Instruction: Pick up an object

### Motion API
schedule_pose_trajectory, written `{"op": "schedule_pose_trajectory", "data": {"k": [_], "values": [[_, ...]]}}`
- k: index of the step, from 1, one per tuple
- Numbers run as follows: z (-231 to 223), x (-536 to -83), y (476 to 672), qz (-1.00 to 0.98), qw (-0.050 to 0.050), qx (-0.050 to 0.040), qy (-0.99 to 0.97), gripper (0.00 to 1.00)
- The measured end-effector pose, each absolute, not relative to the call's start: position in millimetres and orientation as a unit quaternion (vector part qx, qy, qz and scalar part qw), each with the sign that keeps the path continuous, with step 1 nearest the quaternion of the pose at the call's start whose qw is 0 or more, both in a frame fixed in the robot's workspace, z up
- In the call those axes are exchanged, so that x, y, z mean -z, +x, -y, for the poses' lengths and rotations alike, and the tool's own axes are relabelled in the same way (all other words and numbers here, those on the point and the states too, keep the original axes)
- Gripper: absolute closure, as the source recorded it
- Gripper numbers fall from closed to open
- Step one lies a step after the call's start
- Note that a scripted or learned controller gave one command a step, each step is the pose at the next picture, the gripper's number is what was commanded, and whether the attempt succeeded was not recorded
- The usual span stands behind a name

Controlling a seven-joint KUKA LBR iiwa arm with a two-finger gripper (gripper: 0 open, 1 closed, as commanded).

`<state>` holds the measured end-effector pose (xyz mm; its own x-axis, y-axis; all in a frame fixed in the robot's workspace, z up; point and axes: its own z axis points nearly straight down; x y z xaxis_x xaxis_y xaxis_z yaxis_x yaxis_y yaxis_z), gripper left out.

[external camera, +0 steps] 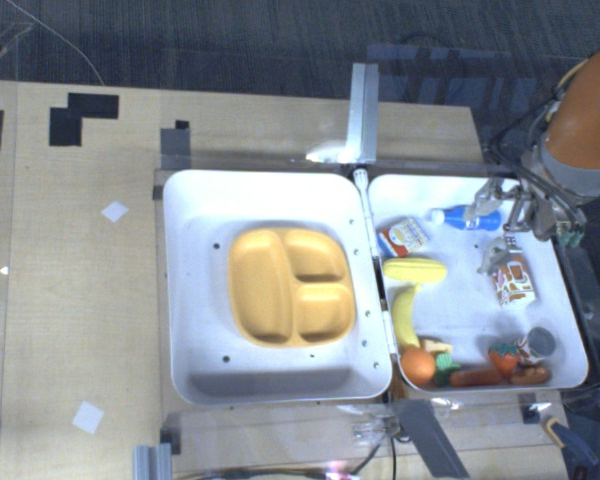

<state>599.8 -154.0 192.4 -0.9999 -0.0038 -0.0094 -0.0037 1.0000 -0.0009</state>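
Camera view: two white bins side by side on the bench [70,298]. Left bin [195,278] carries a yellow compartment tray [288,286], lying flat near its middle. Right bin [570,343] holds the clutter: blue-and-white bottle [465,217] near the far edge, small red-and-white packet [405,235] toward the far-left corner, yellow block [414,270] touching the top of a banana [406,316] along the left wall, orange fruit [416,366] at the near-left corner, red and green bits along the near edge, small grey cup [540,342] near the near-right corner.

Arm comes in from the right edge, orange band high at the far-right. Tool [513,226] sits over the far-right part of the right bin, just beside the bottle. Fingers: cannot tell, too blurred and dark against the wrist hardware.

Likely target: red-and-white carton [513,279], lying flat, directly nearward of the tool, just below it in the picture. Long axis runs roughly far-to-near, slightly tilted. Nothing seen between the fingers, so pick not yet made. My guess: a short drop toward the near edge lands on the carton; bottle is the other close candidate, to the tool's left.
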Motion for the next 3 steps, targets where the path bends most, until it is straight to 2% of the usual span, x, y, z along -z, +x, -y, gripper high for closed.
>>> {"op": "schedule_pose_trajectory", "data": {"k": [1,2,3], "values": [[117,-90,550.2,-0.994,0.008,0.0,0.105,0.0],[169,-100,552.6,-0.967,0.004,-0.0003,0.256,0.0],[205,-89,499.1,-0.967,0.006,-0.0006,0.253,0.0]]}}
